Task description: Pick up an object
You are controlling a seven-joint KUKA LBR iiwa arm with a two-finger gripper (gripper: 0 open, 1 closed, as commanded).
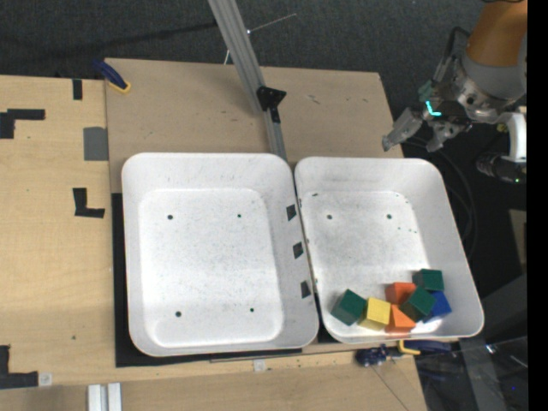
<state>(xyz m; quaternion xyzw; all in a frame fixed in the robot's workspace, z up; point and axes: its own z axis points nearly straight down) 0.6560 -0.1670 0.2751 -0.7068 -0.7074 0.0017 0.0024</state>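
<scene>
Hovering beyond the far right corner of the right bin [445,195], the gripper [414,135] has its two dark fingers spread apart with nothing between them. The arm [497,41] above it shows an orange band over grey metal. The blocks are small, matte and cube-like: a green block [348,306], a yellow block [375,313], orange blocks [399,305], further green ones and a blue block [438,305] cluster touching in the right bin's near right corner. Both bins are shallow, white, speckled plastic with rounded corners; the left bin [137,187] sits just beside it. No legible writing shows.

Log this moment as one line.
gripper: open, above right bin far rim | holding: nothing | blocks: near-right corner
</scene>
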